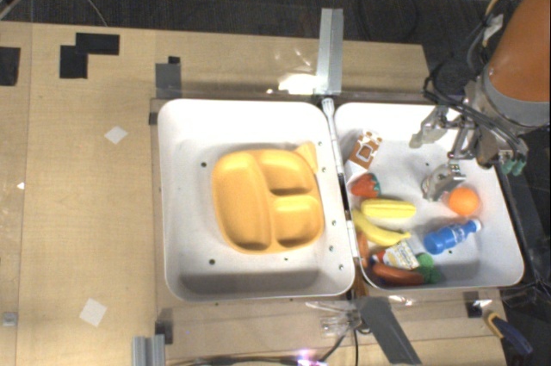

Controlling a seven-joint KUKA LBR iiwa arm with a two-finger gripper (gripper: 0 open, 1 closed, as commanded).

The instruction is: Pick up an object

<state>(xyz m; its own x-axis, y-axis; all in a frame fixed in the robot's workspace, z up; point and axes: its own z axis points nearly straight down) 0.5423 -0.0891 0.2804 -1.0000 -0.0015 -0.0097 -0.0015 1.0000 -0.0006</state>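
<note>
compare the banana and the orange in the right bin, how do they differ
The banana is yellow, long and curved; the orange is orange and round. The banana lies near the middle of the right bin, close to the divider, with other items touching it, while the orange sits further right, beside the gripper. The banana takes up more room than the orange. Both are toy fruit resting on the bin floor.

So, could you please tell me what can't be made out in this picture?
- Gripper, camera view: small and blurred against the right bin; open or shut is unclear, as is any contact with the orange.
- Arm: cut off by the right edge.
- Items under the bananas: overlapped and too small to identify.
</note>
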